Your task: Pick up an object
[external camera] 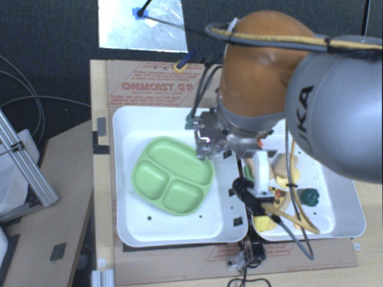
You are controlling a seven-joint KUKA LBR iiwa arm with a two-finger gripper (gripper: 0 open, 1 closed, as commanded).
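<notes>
A light green divided plate (170, 176) lies in the left white bin (125, 220), its three compartments bare. My gripper (203, 145) hangs at the plate's upper right rim, over the bin's right side, under the orange band and grey wrist. Its fingers are too blurred and hidden by the wrist to read. The right bin (347, 220) holds several small items: a dark green lump (309, 196), a yellow piece (264, 223) at the front and a pale cream piece (281, 169). The arm covers much of the right bin.
Cables and a black bracket (248, 199) hang from the wrist over the divider between the bins. A cardboard sheet (149, 85) lies behind the bins, a shiny plate (140, 17) farther back. A metal frame (24, 172) stands at the left.
</notes>
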